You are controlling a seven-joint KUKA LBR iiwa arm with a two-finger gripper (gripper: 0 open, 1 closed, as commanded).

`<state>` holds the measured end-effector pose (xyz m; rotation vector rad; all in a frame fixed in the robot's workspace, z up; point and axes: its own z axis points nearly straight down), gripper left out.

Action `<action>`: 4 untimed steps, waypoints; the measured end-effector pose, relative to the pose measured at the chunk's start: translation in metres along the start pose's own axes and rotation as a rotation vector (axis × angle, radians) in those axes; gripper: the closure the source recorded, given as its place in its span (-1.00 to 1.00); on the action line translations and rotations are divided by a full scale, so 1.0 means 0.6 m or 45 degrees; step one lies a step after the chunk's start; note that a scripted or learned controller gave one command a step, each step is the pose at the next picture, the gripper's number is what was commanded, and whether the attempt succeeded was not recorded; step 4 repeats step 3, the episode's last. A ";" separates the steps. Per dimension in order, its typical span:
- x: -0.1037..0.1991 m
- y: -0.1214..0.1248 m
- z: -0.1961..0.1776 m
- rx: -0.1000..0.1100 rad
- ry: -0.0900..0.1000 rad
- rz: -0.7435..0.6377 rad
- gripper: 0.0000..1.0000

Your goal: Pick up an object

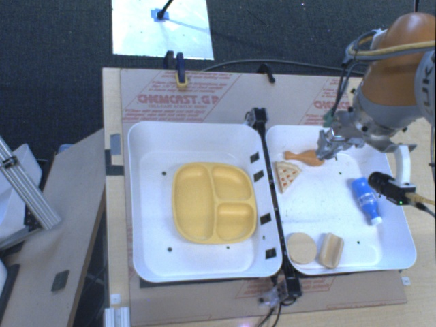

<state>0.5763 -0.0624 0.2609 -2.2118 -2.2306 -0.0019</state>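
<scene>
Evidently, the end effector had been brought low over the far part of the right bin, where it was seen just beside, perhaps touching, the thick end of a brown drumstick-shaped toy. How it was set could not be told, since it was seen from above and partly masked by the wrist. Nothing could be made out in its grasp, so no hold was claimed.

The drumstick was judged the likeliest target, being the item nearest the end effector. It lay flat on the bin floor close to the divider between the bins, and just beside it a waffle-patterned wedge was set. That closeness was judged a risk: the neighbour might be nudged in a descent.

Other candidates were spread through the same bin, seemingly scattered so each could be reached alone. A blue bottle lay on its side toward the right wall, near a black fitting carried on the arm. A round tan disc and a tan block rested side by side by the near rim.

A yellow divided plate was placed in the left bin, well apart from the action. Both bins were carried on the worktop.
</scene>
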 end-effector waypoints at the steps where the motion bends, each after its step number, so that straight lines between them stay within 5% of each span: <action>1: 0.089 0.010 0.001 -0.003 0.001 -0.002 1.00; 3: 0.264 -0.003 0.048 0.001 0.000 -0.001 1.00; 4: 0.264 -0.003 0.048 0.001 0.000 -0.001 1.00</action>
